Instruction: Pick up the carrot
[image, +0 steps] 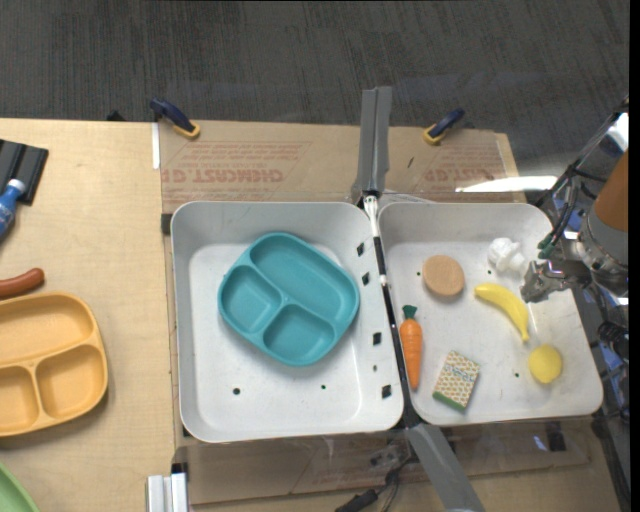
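Observation:
The carrot (411, 345), orange with a green top, lies lengthwise near the left wall of the right bin (480, 400), close to the divider. My gripper (543, 282) hangs over the right side of that bin, just right of the banana (506, 306), far to the right of the carrot. Nothing shows between its fingers.
The right bin also holds a round tan cookie (443, 276), a white crumpled item (506, 256), a yellow lemon (545, 364) and a small patterned box (456, 379). A teal divided plate (288, 297) lies in the left bin (200, 400). An orange tray (45, 365) sits on the bench at left.

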